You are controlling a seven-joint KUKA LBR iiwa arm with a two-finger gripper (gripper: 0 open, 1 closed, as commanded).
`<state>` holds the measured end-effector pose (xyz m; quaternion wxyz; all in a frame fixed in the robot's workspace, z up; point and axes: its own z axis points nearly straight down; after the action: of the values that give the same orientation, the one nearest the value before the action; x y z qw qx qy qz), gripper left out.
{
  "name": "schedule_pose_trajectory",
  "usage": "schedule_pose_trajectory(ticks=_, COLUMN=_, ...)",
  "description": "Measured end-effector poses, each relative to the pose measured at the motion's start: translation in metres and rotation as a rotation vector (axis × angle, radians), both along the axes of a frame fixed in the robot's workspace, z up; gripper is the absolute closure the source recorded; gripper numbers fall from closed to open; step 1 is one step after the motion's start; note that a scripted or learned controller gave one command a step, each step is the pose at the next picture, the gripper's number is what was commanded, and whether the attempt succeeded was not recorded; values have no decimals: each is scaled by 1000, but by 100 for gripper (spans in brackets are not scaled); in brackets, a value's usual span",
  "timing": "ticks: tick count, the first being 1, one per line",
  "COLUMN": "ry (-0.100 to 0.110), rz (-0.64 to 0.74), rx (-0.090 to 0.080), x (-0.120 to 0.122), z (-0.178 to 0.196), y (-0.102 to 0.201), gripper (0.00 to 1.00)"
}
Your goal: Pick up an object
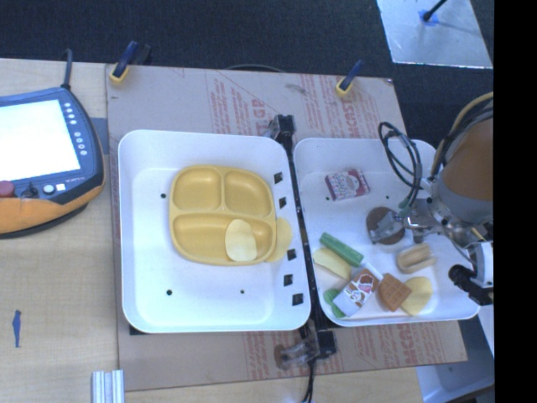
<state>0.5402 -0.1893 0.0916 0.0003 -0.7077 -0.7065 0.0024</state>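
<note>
Inside left bin (143,225), yellow tray (201,217)

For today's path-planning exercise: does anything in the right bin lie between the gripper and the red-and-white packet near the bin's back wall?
Nothing visible does. The gripper sits low in the right bin, and bare white floor separates it from the red-and-white packet. The other items lie nearer the front.

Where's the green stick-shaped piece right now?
In the camera view, the green stick lies in the right bin, toward its lower left, tilted, just above the pale yellow block and left of the gripper.
</note>
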Motion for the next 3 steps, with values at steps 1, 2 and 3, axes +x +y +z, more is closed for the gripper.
schedule_pose_trajectory(ticks=1, ry=-5, rz=11, rx=3, x=38, z=1, y=34, gripper=0)
schedule_pose_trajectory(ticks=2, ry=-5, rz=11, rx=5, x=119, z=1, y=76, gripper=0)
schedule_pose_trajectory(ticks=3, ry=4, rz=-1, rx=0, x=39, z=0, y=15, gripper=0)
